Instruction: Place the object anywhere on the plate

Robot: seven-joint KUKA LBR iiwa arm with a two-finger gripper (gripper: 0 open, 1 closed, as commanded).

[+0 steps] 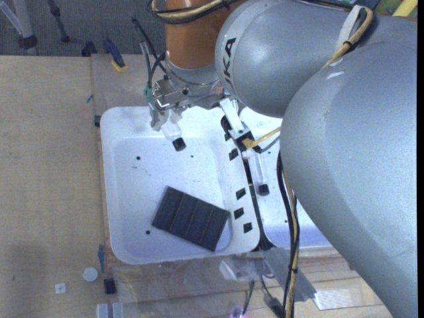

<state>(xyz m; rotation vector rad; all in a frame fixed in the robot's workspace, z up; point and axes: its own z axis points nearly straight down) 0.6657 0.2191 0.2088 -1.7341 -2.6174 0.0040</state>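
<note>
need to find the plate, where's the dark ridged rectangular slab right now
The dark ridged rectangular slab lies tilted in the left white bin, near its front edge.

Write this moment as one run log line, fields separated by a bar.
arm: over left bin | gripper: above left bin far end, nothing visibly held | dark slab: flat in left bin near end, apart from gripper

We are looking down at a slant from above the bench, fairly near, seeing the left bin (126,177) while the arm (318,111) is crowding our right.
</note>
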